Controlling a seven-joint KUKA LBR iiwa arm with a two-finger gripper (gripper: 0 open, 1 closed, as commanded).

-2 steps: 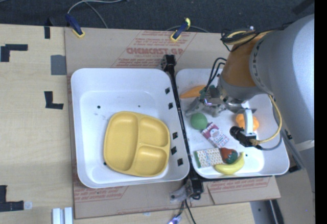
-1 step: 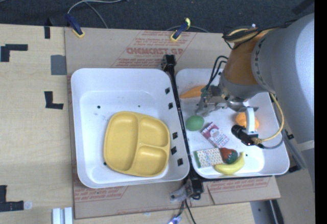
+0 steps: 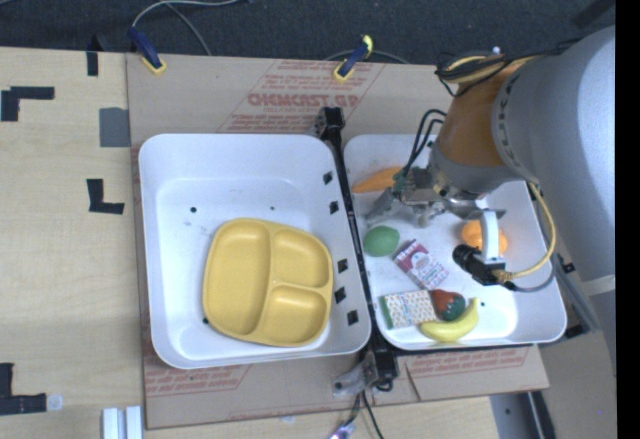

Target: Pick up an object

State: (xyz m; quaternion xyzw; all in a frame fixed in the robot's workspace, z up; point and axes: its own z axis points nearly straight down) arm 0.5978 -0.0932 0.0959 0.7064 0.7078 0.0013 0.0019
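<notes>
Your gripper (image 3: 412, 199) hangs low in the right bin (image 3: 540, 327), just above the green ball (image 3: 380, 241); you cannot tell its finger state. A yellow tray (image 3: 268, 281) fills the left bin (image 3: 170, 177).

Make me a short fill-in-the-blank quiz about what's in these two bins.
1. The yellow divided plate lies in the ____ bin.
2. The banana lies near the right bin's ____ edge.
3. The green ball sits beside the divider, in the ____ bin.

Missing words: left; front; right
</notes>
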